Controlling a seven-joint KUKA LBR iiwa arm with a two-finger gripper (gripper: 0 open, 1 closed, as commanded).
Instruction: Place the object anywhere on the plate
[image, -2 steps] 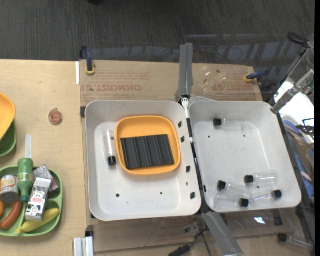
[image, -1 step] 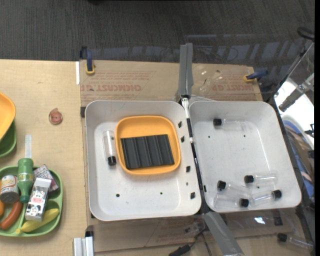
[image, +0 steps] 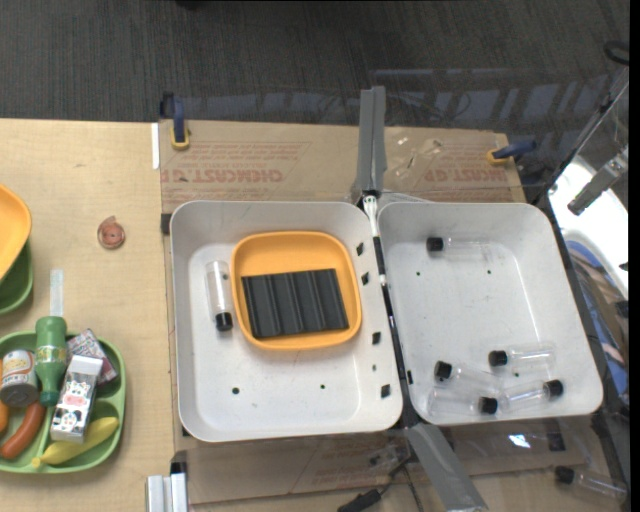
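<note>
Gripper (image: 598, 188) – grey, at the right edge past the right bin's far corner, over neither bin; whether it is spread or pressed together cannot be told (too little of it shows).

Round green plastic plate (image: 110, 425) – nearest item, bottom left on the tan bench top; carries toy food, among it a green bottle (image: 50, 352), a small tin (image: 16, 370) and a red sausage (image: 22, 430).

Right shallow white bin (image: 570, 300) – four clear plastic vials with black caps lie clustered in its near part (image: 520, 375); a fifth vial (image: 455, 243) lies alone near its far wall.

Left shallow white bin (image: 290, 410) – touches the right bin along the centre seam.

Clear plastic vial with black cap (image: 217, 290) – lying flat in the left bin, cap toward the viewer, just beside the left rim of the orange plate and off it.

Square orange plastic plate with rounded corners (image: 296, 247) – in the far half of the left bin.

Black ribbed rectangular slab (image: 296, 303) – lies flat on the orange plate, covering most of its floor.

Small pink disc (image: 111, 234) – on the bench, left of the bins.

Orange bowl (image: 10, 235) – cut by the left edge.

Brown cardboard sheet (image: 260, 160) – under the bins' far side, held by a yellow clamp (image: 178, 135) at its left corner.
</note>
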